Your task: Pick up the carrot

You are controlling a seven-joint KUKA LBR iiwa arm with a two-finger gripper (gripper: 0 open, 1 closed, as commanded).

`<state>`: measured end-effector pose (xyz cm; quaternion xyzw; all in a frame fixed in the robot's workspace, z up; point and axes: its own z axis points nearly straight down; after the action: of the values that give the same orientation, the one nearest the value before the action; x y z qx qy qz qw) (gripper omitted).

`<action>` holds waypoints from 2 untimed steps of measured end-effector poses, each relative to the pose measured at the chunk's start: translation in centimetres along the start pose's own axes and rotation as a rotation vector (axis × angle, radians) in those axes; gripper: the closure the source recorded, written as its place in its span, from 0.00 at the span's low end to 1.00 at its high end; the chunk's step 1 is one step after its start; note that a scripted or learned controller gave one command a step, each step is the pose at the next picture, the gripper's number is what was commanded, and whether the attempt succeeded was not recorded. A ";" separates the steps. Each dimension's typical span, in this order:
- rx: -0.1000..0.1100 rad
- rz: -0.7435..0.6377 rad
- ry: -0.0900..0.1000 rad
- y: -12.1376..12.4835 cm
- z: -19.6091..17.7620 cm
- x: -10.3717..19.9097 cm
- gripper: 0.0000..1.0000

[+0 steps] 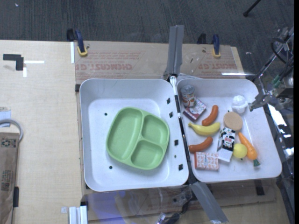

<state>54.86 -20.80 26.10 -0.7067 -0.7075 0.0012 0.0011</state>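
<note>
Nothing lifted yet: your orange tapered plastic carrot lies at four o'clock in the right bin; claw state unclear.

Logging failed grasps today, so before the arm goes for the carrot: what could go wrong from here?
The carrot lies against the yellow lemon, so the jaws may catch or push the lemon instead. It also sits close to the right bin's outer wall, leaving little room on that side. The milk carton just beside it could get knocked during the descent.
</note>
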 end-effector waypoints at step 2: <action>0.004 0.192 0.012 -6.6 17.0 0.0 0.00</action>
<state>48.17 -20.78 9.07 -0.7713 -0.6364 -0.0014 0.0065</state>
